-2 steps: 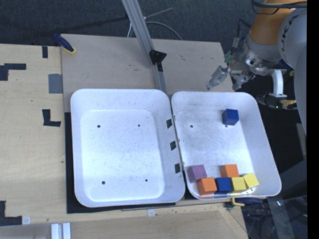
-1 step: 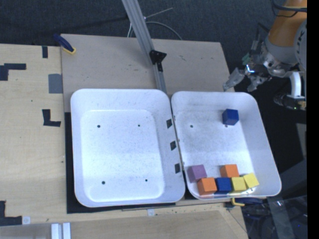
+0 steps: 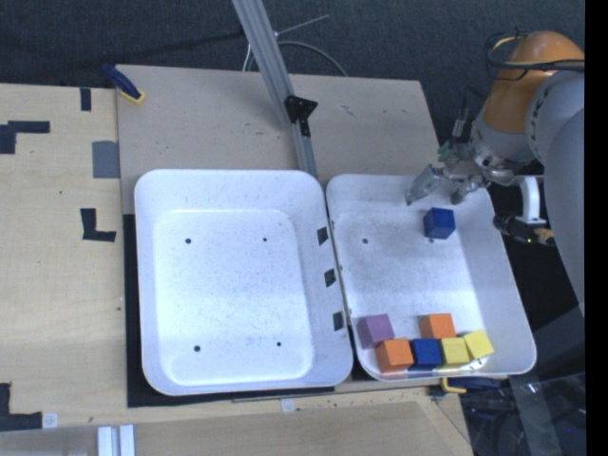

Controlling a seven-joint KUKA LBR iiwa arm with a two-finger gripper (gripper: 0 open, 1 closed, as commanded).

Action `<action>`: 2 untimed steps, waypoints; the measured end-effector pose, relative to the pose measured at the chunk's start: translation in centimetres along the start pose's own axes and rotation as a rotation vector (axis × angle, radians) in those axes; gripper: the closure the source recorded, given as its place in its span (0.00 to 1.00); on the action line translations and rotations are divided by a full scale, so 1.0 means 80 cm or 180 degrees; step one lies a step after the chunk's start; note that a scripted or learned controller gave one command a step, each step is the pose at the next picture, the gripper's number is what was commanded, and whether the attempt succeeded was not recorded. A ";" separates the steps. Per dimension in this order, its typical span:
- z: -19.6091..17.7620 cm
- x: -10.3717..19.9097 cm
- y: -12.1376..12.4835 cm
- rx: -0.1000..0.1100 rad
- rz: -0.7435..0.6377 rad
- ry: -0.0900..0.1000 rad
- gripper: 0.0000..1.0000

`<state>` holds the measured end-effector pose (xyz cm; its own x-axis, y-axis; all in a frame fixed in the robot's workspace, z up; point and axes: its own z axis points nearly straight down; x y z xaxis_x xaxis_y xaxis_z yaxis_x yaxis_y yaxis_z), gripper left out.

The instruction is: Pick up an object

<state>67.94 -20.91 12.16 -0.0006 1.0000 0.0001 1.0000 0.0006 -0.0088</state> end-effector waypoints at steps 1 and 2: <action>0.041 0.000 -0.060 -0.0002 0.0002 0.0001 0.00; 0.026 0.002 -0.057 -0.0021 -0.0008 0.0003 1.00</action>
<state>63.39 -20.75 10.12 -0.0033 1.0000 0.0011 1.0000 0.0033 -0.0022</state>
